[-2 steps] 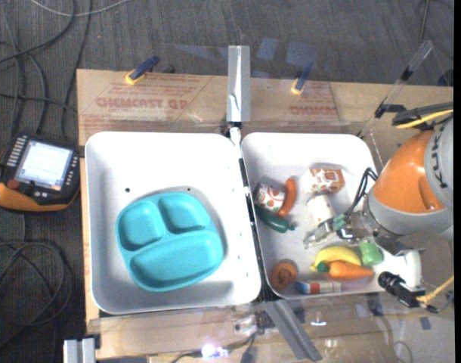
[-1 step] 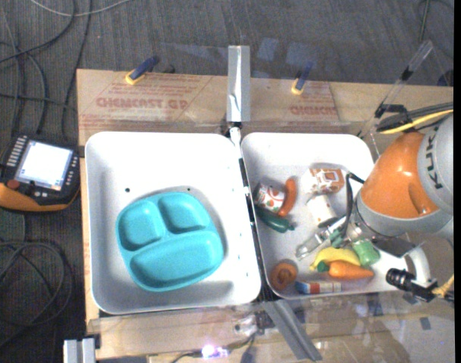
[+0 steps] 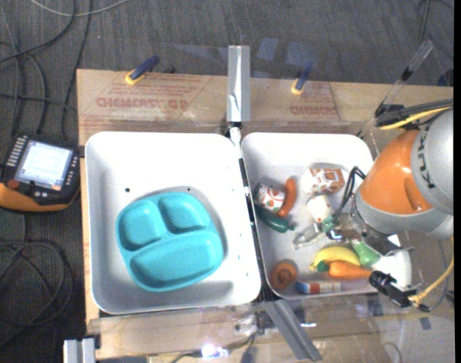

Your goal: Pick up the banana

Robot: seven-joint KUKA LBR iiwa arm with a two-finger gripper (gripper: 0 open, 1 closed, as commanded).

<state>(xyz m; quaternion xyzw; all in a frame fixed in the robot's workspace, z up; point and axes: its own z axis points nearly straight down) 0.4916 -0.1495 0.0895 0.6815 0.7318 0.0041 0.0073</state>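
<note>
Nearest the camera, note the arm's grey and orange wrist section [image 3: 400, 184], which rises above the right bin [image 3: 291, 148] and hides part of its right side. Locate the banana [image 3: 330, 257] in the lower right part of that bin: it lies flat, yellow, with its curve running left to right. Observe that a carrot [image 3: 347, 271] lies touching its lower edge and a green item [image 3: 365, 251] sits against its right end, so the banana is hemmed in on two sides. Expect a clean approach only from above or from the upper left.

Check the tool [image 3: 321, 229] just above and to the left of the banana. Its metal parts sit among the objects, but you cannot tell how wide it stands, and nothing shows between its tips. Judge the pick as not yet made.

Moving outward, note a marker-like stick [image 3: 318, 286] and a brown round item [image 3: 284, 271] near the bin's front wall, a red sausage shape [image 3: 290, 195] and a small carton [image 3: 326, 178] toward the back.

Further left, the other bin [image 3: 102, 157] carries a teal divided tray [image 3: 169, 237]. Both bins rest on the surface [image 3: 140, 97], and an orange teach pendant [image 3: 38, 172] lies on the floor beyond it.
</note>
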